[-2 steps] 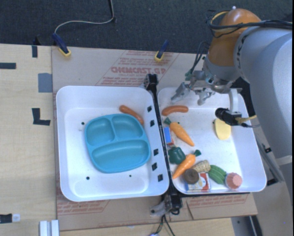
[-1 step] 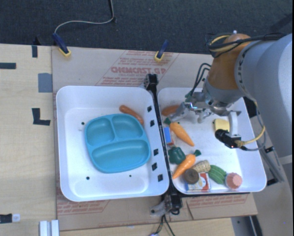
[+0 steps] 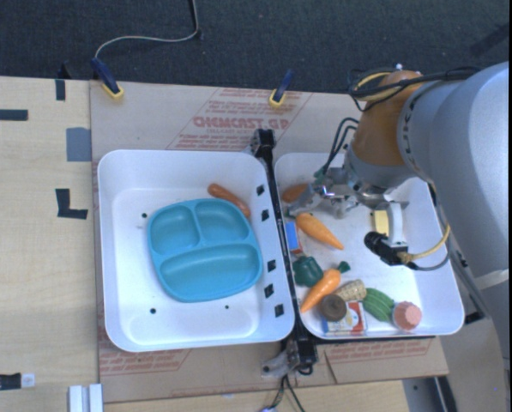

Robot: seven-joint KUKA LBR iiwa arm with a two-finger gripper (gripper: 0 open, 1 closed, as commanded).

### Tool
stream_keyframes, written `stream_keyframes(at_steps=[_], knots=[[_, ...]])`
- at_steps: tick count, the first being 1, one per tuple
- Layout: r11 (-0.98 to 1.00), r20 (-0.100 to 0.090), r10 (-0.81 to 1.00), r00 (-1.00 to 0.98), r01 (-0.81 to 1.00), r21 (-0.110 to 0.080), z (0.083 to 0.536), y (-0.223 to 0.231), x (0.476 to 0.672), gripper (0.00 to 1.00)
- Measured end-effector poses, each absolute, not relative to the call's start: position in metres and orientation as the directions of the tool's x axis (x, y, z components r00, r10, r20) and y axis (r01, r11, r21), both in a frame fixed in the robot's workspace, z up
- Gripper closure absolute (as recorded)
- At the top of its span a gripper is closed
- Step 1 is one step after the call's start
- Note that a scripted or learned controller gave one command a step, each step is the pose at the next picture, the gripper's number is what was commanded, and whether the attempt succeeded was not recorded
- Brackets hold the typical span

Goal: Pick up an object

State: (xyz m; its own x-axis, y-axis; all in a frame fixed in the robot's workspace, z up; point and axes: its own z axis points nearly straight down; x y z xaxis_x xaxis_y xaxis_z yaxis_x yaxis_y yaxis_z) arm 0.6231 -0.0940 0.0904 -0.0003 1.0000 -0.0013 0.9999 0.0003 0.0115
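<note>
While my arm reaches in from the right, I see the gripper [image 3: 331,187] low over the far left part of the right bin [image 3: 436,312], just beside an orange carrot [image 3: 318,230]; whether its jaws are apart or together I cannot tell. Another carrot [image 3: 321,289] lies nearer, by a green pepper [image 3: 307,269]. A blue plate [image 3: 204,249] sits in the left bin [image 3: 118,256].

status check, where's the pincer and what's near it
Pincer low in right bin, fingers unreadable. Nearest: orange carrot, just below. Second carrot and green pepper crowd nearby.
</note>
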Motion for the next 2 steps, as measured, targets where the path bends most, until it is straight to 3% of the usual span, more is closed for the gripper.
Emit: stream_keyframes(at_steps=[1, 2], knots=[[0.001, 0.000, 1.000, -0.001, 1.000, -0.002, 0.0943, -0.0990, 0.5758, 0.00], [0.001, 0.001, 1.000, -0.001, 1.000, -0.003, 0.1035, -0.0983, 0.5758, 1.00]])
